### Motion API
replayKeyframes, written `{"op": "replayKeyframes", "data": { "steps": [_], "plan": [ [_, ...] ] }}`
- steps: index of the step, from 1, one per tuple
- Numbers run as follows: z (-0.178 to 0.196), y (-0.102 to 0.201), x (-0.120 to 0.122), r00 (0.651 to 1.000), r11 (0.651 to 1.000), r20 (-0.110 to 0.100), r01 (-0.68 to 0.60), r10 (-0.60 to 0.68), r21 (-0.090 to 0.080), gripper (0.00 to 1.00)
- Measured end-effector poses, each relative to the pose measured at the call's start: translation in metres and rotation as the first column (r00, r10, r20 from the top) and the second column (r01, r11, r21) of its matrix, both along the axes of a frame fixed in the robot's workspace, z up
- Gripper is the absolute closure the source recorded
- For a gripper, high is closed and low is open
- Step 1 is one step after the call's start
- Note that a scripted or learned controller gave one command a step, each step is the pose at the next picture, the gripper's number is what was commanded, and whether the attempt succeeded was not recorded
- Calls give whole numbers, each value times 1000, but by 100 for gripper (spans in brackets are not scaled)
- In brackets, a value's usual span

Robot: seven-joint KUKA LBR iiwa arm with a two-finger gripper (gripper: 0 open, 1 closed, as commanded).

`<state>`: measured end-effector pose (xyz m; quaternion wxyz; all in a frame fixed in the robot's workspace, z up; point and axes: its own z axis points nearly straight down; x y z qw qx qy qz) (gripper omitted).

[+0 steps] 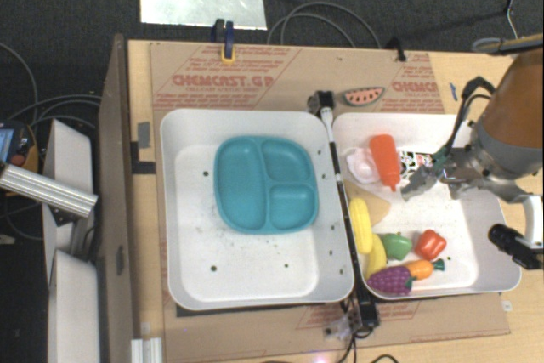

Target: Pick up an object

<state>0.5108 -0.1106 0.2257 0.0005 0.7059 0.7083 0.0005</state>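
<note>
Frankly, I couldn't tell my gripper's (418, 180) state; crowding the tall orange plastic bottle (384, 160) risked toppling it.

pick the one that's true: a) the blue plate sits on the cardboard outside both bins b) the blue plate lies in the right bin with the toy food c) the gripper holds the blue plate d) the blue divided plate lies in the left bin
d: the blue divided plate lies flat in the left bin, while the toy food, such as the purple grapes, sits in the right bin near the gripper.
</note>
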Motion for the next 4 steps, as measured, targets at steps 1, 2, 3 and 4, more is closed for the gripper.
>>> {"op": "replayKeyframes", "data": {
  "steps": [1,2,3,4],
  "plan": [
    [-28,-92,61,1000,1000,2,7,-7,-5,0],
    [-102,1,100,1000,1000,-3,-9,9,5,0],
    [-120,5,125,1000,1000,26,0,0,-6,0],
    [-127,3,127,1000,1000,27,1,-1,-9,0]
  ]
}}
